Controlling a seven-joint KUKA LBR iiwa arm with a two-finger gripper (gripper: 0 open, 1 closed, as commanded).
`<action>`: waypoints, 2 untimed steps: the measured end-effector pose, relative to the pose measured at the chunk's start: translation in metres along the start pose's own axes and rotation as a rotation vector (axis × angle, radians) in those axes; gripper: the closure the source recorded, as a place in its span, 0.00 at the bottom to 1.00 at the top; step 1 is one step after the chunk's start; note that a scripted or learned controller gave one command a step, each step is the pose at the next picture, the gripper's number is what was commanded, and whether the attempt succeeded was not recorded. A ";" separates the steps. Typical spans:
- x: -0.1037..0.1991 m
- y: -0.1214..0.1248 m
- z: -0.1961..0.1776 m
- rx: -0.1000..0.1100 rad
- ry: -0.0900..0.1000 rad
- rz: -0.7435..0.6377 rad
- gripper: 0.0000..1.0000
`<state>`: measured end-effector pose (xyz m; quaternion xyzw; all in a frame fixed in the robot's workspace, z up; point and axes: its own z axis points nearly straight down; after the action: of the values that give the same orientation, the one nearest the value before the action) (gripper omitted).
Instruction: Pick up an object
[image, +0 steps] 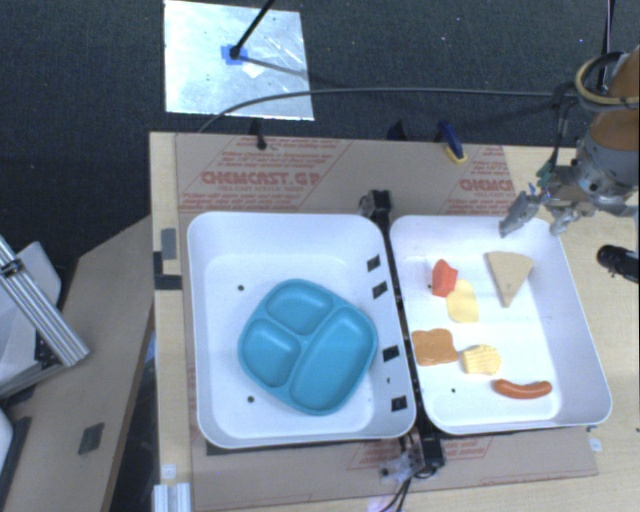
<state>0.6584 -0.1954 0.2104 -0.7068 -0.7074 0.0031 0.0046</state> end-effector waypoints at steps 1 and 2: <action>0.001 0.003 -0.009 -0.013 -0.003 -0.003 0.00; 0.005 -0.003 0.036 -0.010 -0.002 -0.002 0.00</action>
<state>0.6550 -0.1899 0.1745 -0.7060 -0.7082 0.0003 0.0001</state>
